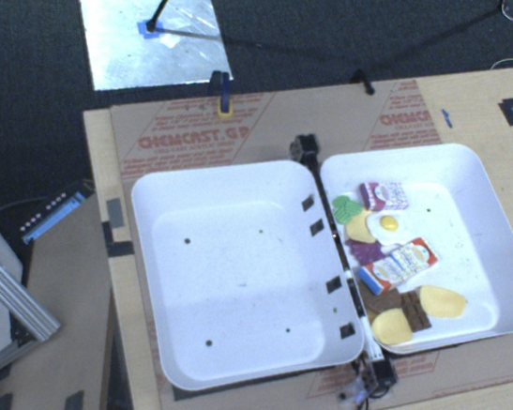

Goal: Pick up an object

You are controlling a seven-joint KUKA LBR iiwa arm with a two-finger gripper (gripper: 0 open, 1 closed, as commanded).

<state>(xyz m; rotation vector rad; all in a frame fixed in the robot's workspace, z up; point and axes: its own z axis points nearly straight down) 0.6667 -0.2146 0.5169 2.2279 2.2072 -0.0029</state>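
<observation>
The toys lie bunched against the left wall of the right bin (499, 212), the red-and-white packet (399, 264) at their middle with its long axis slanting up to the right, while the jaws' state cannot be told.

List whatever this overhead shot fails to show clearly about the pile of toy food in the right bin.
- Purple toy: shape unclear, partly covered by the fried-egg toy and the red-and-white packet.
- Brown block: ends tucked under the two yellow rounded pieces.
- Packet printing: too small to read in the camera view.
- Green toy: pressed against the right white bin's dividing wall, far side hidden.
</observation>
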